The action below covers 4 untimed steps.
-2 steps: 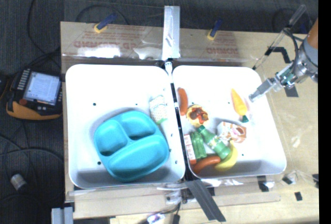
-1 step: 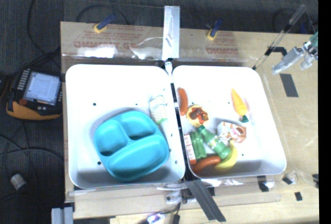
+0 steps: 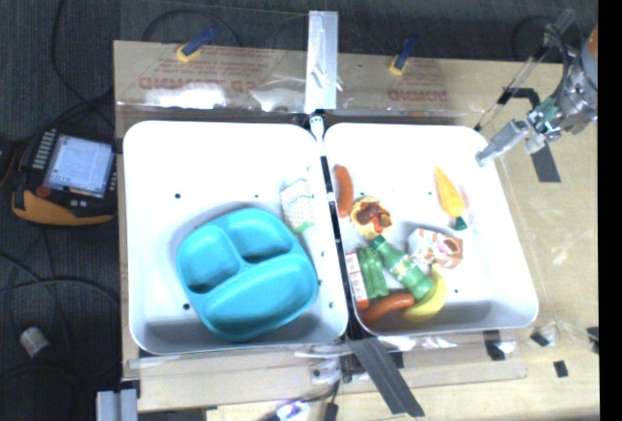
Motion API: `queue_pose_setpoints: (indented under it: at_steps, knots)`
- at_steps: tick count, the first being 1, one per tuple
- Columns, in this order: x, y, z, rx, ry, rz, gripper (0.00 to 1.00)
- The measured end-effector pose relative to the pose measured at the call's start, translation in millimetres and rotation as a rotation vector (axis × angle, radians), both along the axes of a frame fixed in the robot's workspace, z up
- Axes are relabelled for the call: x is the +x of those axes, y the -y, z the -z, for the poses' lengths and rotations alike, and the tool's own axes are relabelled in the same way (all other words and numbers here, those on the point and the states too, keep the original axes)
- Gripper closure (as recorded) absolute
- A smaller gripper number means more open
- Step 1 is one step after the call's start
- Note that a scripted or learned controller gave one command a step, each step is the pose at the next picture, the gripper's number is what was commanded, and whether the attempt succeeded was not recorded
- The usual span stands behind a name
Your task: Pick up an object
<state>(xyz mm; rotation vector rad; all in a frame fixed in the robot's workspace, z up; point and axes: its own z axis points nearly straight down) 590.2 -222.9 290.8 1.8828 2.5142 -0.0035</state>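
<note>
Bench bins: left (image 3: 146, 215) holds blue tray (image 3: 245, 268); right (image 3: 505, 244), toy food (image 3: 403, 263); hand (image 3: 530, 132) grip unclear.

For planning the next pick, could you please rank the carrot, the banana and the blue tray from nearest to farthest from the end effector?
From the end effector:
1. Carrot, right bin, upper part.
2. Banana, right bin, lower edge.
3. Blue tray, left bin.

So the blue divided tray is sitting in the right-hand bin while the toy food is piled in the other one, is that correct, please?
Not quite. The camera view shows the blue divided tray in the left-hand bin, not the right. The toy food, such as the carrot and the banana, is piled in the other one, the right-hand bin.
</note>
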Motion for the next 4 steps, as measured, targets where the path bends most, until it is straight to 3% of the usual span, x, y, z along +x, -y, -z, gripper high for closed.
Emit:
queue_pose_setpoints:
  at_steps: [1, 2, 3, 4]
  knots:
    - [32, 0, 99, 0.0, -0.001, 0.026, 0.0]
    - [31, -15, 188, 0.001, 0.0, -0.043, 0.0]
    - [32, -17, 179, 0.003, 0.0, -0.044, 1.0]
    - [-1, -32, 62, 0.001, 0.001, 0.026, 1.0]
